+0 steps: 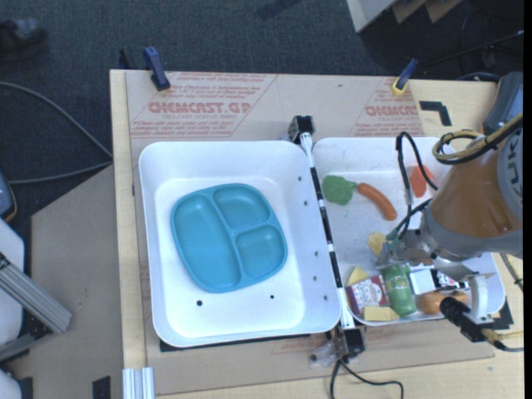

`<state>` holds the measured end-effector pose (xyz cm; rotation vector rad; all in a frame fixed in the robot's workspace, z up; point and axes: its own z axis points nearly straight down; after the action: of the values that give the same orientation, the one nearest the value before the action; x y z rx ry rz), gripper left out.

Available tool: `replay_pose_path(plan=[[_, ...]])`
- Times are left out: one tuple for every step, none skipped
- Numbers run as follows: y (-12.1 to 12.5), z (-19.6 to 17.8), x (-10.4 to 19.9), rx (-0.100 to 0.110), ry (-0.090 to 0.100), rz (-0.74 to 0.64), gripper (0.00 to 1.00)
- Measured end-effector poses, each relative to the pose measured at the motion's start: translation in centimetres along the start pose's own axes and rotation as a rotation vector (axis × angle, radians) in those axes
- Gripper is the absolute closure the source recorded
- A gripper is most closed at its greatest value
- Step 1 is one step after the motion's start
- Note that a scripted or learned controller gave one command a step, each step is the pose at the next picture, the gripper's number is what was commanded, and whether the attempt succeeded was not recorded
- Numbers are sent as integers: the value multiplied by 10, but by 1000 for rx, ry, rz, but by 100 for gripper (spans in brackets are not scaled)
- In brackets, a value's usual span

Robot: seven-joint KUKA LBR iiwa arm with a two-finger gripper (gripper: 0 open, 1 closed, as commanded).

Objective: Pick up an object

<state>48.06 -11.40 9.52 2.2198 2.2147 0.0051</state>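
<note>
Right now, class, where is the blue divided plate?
The blue divided plate lies in the left white bin, near its middle, apart from the toy food in the right bin.

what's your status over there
End effector low in right bin, over green bottle. Nothing visibly gripped. Cheese wedges and carrot crowd close.

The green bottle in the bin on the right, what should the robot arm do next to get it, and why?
Probably a short, slow descent onto the green bottle. The end effector sits just above its top end in the right bin, so little sideways travel looks needed. The bottle lies packed among a red packet and yellow pieces, so it should go down gently. The finger state cannot be made out.
</note>
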Motion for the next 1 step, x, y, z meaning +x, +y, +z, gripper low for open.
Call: replay_pose_path(plan=[[78,-89,55,4,2,-4,100]])
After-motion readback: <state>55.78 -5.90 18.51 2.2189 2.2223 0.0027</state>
